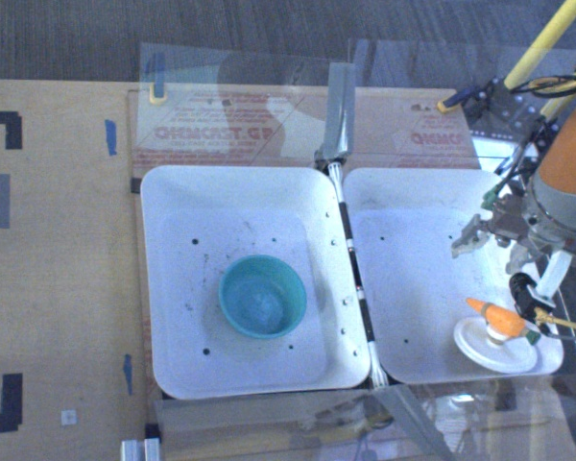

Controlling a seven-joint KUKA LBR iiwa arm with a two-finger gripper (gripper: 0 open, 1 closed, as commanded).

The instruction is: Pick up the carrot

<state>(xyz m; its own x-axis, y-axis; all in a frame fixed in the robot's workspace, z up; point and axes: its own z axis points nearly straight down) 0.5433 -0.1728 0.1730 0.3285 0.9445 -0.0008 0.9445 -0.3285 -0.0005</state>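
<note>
The pincer (480, 230) hung over the right bin (403, 257), near its far right side, with its fingers spread apart and nothing between them; it touched no object. The carrot (494, 318) lay nearer the camera in that same bin, in the near right corner, resting across a small white dish (494, 349) with its tip pointing left. The pincer stood apart from it, so the approach looked to be the step in hand. The next move would call for shifting toward that corner, lining the released fingers across the carrot's body and descending. A teal bowl (262, 297) sat in the left bin (173, 257).
</note>
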